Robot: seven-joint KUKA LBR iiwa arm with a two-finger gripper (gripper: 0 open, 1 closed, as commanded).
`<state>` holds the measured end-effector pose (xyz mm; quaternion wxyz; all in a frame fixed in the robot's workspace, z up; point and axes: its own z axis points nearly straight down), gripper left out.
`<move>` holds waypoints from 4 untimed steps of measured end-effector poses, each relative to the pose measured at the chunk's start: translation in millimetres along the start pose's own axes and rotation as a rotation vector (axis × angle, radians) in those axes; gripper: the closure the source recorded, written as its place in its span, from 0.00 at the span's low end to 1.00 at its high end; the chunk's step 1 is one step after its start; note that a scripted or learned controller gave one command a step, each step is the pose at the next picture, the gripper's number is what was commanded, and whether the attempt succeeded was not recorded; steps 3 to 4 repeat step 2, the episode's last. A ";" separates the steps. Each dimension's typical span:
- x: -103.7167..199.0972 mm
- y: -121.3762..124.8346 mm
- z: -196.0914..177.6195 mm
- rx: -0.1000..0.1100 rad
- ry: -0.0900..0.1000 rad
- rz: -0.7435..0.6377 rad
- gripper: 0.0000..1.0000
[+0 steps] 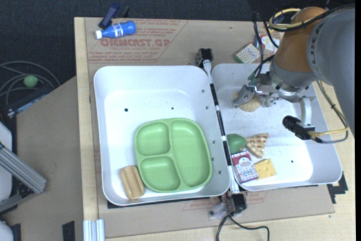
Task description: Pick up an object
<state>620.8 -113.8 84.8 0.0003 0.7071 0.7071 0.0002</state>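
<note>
My gripper (pixel 252 96) is low in the right bin (pixel 316 169), near its back left part, below the orange wrist band. A small tan object (pixel 250 104) lies right at the gripper's tip, touching or nearly touching it. Whether it is gripped is not visible. Nearer the front of the same bin lie a green ball (pixel 236 142), a tan waffle-like piece (pixel 257 144), a red and white packet (pixel 242 166) and a yellow cheese-like square (pixel 265 169).
The left bin (pixel 113 93) holds a green divided plate (pixel 172 154) and a tan bread-like block (pixel 131 182) at its front left. A blue and white bottle (pixel 115 30) lies on the bench behind the bins. Cables and a black connector (pixel 298 127) hang beside the arm.
</note>
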 end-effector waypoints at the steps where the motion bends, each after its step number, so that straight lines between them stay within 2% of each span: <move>1: 0.1 0.7 -10.6 -0.003 -0.001 0.000 1.00; 2: 48.9 -50.0 -101.0 -0.001 0.001 -0.001 1.00; 4: 48.9 -50.0 -101.0 -0.001 0.001 -0.001 1.00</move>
